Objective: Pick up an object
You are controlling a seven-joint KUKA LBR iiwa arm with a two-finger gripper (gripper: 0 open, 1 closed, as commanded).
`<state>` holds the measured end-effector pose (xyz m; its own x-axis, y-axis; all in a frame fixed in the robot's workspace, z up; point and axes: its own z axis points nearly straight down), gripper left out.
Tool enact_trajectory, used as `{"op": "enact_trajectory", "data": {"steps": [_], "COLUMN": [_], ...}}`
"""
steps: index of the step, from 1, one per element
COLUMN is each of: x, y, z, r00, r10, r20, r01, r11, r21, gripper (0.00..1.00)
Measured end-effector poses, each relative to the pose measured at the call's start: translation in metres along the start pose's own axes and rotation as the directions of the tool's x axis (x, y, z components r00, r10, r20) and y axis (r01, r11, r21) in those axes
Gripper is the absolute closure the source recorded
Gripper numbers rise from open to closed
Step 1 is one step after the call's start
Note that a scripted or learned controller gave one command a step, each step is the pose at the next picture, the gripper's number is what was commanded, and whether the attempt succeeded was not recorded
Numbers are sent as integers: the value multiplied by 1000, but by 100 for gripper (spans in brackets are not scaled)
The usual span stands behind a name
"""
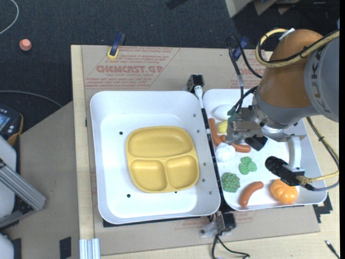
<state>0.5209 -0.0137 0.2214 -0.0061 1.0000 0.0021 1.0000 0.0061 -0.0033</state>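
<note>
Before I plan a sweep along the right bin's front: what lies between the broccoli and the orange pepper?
In the camera view, a sausage lies slanted between the broccoli and the orange pepper, on the right bin floor.

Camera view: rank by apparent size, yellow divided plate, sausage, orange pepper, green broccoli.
1. yellow divided plate, largest by far
2. sausage, longest of the rest but thin
3. orange pepper and green broccoli: look alike, not ranking them
</note>
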Motion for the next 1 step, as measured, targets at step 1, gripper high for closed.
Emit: {"op": "enact_trajectory", "data": {"steps": [1], "x": [50], "y": [13], "z": [-12], "r00": [1000], "r10": [0], "r20": [1], "r01": [0], "r11": [1000], "r21": [-7], "gripper": [100]}}
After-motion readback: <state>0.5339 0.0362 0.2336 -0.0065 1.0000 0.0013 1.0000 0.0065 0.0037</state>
